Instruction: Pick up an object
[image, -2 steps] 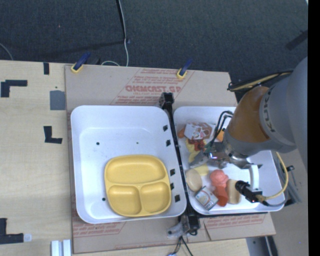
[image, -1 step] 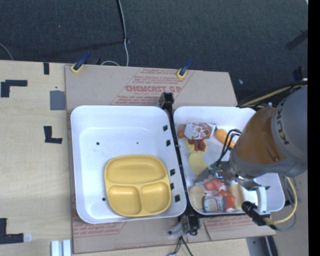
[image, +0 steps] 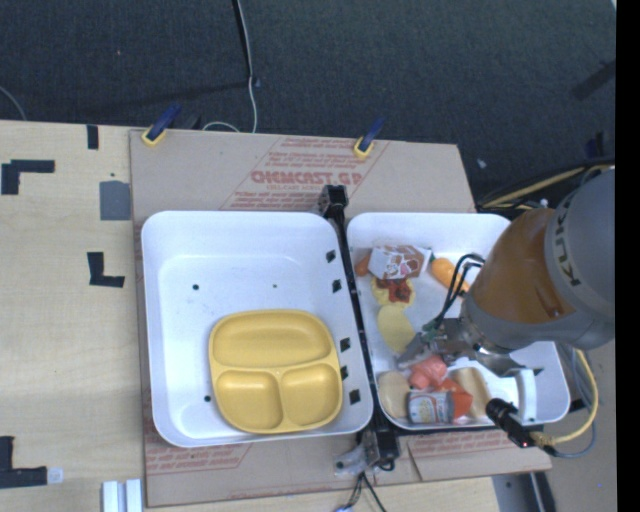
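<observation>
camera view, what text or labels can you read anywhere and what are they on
"CHEMCAST GP": red print on the brown cardboard sheet under the bins, with smaller lines too blurred to read.
"KU": start of a word on the grey arm, the rest cut off.
Small packet and jar label in the right bin: print too small to read.

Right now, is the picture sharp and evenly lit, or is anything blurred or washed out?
Camera view: lighting is even and soft, with faint shadows along the left bin walls; the yellow tray is crisp. The white bins look bright, nearly washed out. The small items in the right bin are soft, and the gripper among them is too blurred to read.
</observation>
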